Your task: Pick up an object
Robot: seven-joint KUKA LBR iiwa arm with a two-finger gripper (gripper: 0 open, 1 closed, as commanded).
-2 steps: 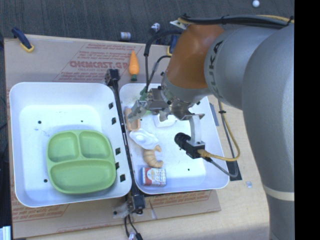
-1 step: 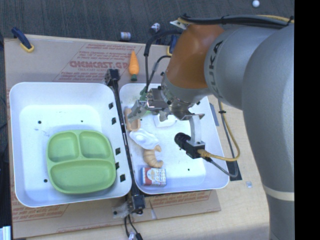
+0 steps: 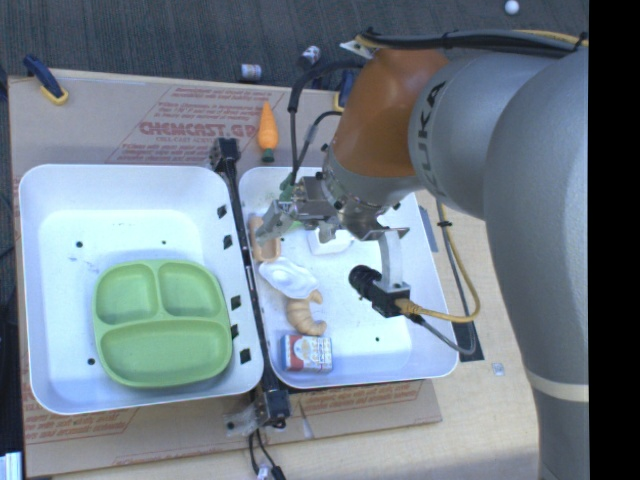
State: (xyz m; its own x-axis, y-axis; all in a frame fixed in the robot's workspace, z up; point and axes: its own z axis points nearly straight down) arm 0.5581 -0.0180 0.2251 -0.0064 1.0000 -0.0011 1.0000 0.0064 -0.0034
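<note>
The arm (image 3: 480, 128), smooth grey casing with a glossy orange band, reaches over the right bin (image 3: 425, 353). Its gripper (image 3: 290, 213) sits low over that bin's upper left part, a cluster of metal and black fittings. Whether the jaws are parted or closed cannot be told; nothing can be seen between them.

Just below the jaws, toward the near rim, lies a white crumpled object (image 3: 287, 276) of soft, irregular shape. Touching its lower edge is a tan, curved croissant-shaped piece (image 3: 305, 315) with a ridged surface. Further below stands a small boxy can or carton (image 3: 306, 352) with a red and white label, near the bin's front wall. A brownish object (image 3: 266, 240) lies just beside the jaws on their left, partly hidden.

Both bins are shallow, white, round-cornered plastic. The left bin (image 3: 60, 208) holds a matte green divided plate (image 3: 160, 323), three compartments, well apart from the jaws.

Above the jaws, outside the bins, an orange carrot-shaped item (image 3: 267, 127) rests on printed cardboard (image 3: 180, 128).
</note>
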